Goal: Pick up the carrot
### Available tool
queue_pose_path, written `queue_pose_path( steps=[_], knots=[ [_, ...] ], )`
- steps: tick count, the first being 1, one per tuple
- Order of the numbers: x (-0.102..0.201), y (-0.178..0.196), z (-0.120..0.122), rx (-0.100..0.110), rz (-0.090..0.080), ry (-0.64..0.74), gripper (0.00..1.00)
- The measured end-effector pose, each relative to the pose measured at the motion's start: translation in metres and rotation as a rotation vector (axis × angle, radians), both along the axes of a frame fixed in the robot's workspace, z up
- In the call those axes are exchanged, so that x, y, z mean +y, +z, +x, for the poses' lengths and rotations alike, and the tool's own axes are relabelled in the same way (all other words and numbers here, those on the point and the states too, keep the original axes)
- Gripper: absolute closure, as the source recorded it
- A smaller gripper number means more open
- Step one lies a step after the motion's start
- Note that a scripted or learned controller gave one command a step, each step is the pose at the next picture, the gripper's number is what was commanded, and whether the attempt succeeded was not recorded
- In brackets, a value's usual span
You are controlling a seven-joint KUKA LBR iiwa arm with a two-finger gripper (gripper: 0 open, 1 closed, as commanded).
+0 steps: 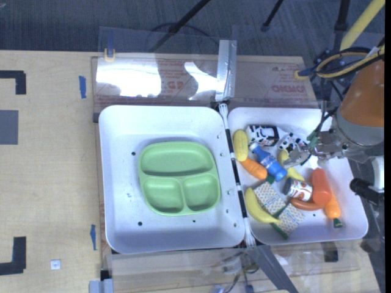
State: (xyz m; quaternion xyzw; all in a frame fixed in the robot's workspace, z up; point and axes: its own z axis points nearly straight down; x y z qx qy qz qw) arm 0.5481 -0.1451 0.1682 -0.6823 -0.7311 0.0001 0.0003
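2 white bins side by side: left bin (116, 163) and right bin (357, 224). In the left bin, 1 green plate (179, 177) with 3 compartments, lying flat near the middle.

In the right bin, a crowded heap:
- 2 yellow bananas: 1 short banana (240, 144) at the far left by the dividing wall, 1 long banana (259, 207) at the near left.
- 1 blue bottle (269, 162) lying slantwise, touching 1 orange tapered piece (253, 168) on its left.
- 1 black-and-white patterned item (264, 132) at the far side.
- 1 checkered pouch (276, 205) just right of the long banana.
- 1 can (300, 191) on its side near the middle.
- 1 red-orange chunk (321, 187) right of the can.
- 1 carrot (332, 210), orange with a green tip, at the near right of the bin, tip pointing toward the near edge, touching the red-orange chunk.

1 gripper (305, 155), reaching in from the right, low over the far-middle of the right bin beside the blue bottle. Cannot tell whether parted or closed; too blurred and cluttered there. Carrot to the near right of the gripper, clearly apart from it, with the red-orange chunk between.
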Motion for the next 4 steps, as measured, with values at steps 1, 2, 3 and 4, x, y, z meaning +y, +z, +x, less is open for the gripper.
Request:
queue_pose_path(
  steps=[1, 2, 3, 4],
  knots=[
    [0.007, -0.075, -0.04, -0.019, -0.001, 0.203, 0.0],
    [-0.04, 0.012, -0.068, -0.003, -0.001, 0.308, 0.0],
    [-0.066, -0.076, -0.06, -0.02, 0.0, 0.341, 0.0],
    [-0.068, -0.068, -0.061, -0.018, -0.002, 0.335, 1.0]
  ],
)
